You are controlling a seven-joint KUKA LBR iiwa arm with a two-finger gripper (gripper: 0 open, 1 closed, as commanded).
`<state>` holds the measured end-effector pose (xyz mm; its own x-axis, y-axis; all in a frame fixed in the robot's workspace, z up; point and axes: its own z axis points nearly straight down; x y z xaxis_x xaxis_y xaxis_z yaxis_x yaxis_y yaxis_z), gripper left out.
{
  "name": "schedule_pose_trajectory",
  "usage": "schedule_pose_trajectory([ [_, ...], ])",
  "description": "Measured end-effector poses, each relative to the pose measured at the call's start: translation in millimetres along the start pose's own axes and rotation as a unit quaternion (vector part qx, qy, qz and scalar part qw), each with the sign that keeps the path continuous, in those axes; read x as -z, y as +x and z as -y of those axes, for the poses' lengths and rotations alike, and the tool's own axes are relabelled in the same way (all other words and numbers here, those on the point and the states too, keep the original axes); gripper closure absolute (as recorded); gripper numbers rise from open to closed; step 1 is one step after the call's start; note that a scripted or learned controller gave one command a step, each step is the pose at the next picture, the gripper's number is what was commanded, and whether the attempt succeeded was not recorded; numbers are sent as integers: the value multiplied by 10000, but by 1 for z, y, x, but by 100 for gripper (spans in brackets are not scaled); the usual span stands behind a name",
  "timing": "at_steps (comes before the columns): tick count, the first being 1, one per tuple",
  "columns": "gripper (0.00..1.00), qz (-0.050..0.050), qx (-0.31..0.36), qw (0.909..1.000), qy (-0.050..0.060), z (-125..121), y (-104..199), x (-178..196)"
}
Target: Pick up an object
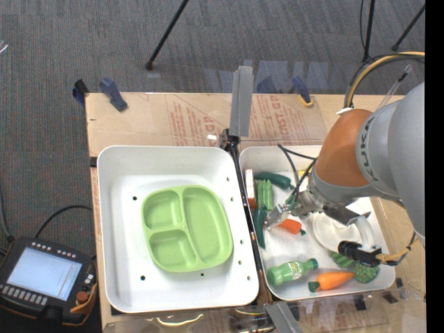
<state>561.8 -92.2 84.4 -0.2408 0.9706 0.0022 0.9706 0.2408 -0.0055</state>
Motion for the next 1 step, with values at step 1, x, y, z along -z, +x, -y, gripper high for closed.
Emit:
schedule_pose_trajectory([
  [1,100,-10,30,10000,31,0,0,7],
])
